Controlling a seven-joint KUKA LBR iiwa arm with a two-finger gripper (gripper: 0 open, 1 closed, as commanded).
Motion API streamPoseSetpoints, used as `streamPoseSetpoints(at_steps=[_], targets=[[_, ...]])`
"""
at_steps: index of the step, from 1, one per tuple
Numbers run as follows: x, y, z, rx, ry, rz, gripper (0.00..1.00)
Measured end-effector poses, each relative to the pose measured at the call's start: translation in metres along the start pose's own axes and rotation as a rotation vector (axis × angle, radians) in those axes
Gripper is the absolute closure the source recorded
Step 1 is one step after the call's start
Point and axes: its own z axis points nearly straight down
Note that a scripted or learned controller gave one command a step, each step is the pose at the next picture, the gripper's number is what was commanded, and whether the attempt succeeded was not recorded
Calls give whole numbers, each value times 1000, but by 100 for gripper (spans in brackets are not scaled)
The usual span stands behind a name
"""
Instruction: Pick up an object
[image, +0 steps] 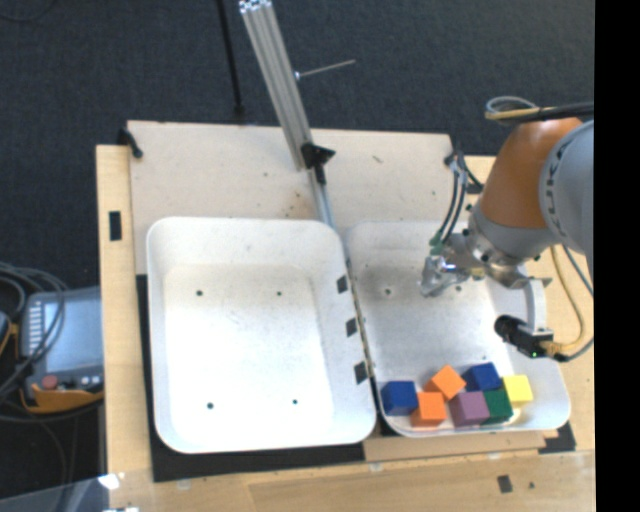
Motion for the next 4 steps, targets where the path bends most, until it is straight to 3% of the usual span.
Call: streamPoseSetpoints(at_steps=[1, 2, 4], targets=[[1, 1, -64, 0, 0, -1, 100], [0, 2, -88, 3, 0, -3, 100], [106, -30, -67, 8, 2, -3, 100]])
